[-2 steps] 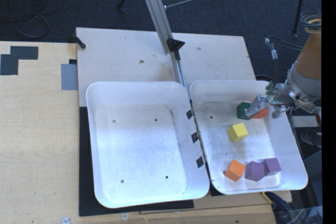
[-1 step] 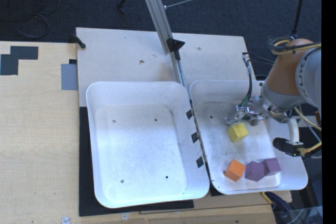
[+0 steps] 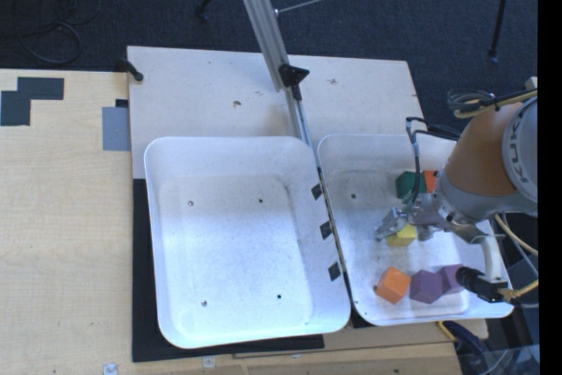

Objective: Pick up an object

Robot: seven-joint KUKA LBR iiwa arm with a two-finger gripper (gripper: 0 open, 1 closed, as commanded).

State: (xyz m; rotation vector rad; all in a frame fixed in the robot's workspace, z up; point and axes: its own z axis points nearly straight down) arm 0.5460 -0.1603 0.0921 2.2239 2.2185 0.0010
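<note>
My gripper reaches down into the right bin near its middle. A small yellow block lies right under its tip, partly hidden by it; I cannot tell whether the block is held. Behind the gripper sit a green block and a small orange-red piece. At the bin's front lie an orange block and a purple block, with another purple piece touching it.
The left bin stands beside the right one, with black clips along the shared wall. A slanted aluminium bar rises behind the bins. My arm's orange band hangs over the right bin's far right side.
</note>
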